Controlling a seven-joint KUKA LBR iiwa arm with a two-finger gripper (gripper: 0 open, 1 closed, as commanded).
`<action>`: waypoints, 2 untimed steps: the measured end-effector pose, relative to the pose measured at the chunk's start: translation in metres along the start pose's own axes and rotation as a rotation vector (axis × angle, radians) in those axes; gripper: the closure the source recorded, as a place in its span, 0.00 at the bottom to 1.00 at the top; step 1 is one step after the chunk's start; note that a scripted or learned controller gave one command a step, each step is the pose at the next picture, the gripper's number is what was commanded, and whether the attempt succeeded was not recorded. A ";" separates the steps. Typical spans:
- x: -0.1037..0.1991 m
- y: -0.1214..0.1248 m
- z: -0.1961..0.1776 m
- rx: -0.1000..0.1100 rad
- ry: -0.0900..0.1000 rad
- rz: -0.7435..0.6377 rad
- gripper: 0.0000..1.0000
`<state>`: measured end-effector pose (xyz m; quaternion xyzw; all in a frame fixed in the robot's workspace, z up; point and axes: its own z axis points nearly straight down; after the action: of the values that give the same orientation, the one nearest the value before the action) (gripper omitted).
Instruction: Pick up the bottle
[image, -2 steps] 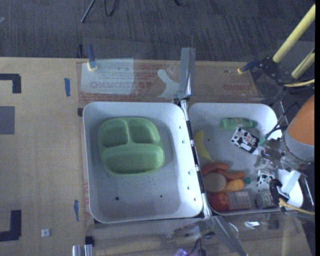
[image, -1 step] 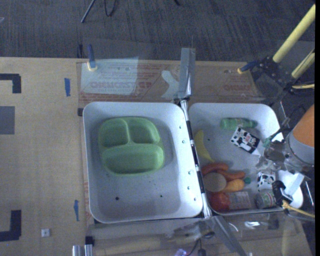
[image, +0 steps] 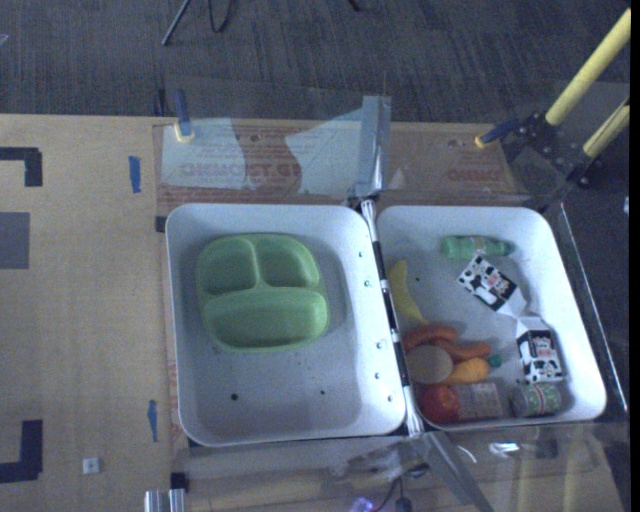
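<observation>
The green bottle (image: 476, 245) lies flat, apparently light, hard plastic, likely slippery, best pinched across its middle; gripper's state unknowable here.

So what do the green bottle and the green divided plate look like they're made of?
Green bottle: probably plastic, smooth, with a faint pale sheen along its side. Green divided plate: looks like moulded plastic, matte, with soft rounded ridges and no sharp glare.

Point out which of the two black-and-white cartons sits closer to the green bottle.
The tilted carton in the right bin's middle, just below the green bottle. The other carton stands farther down, near the can.
</observation>
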<state>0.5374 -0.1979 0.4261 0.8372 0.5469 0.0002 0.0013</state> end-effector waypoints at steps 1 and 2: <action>0.044 -0.046 0.103 0.003 0.000 0.091 1.00; 0.081 -0.013 0.095 0.002 0.000 0.108 1.00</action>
<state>0.5587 -0.1187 0.3308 0.8656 0.5007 -0.0003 0.0003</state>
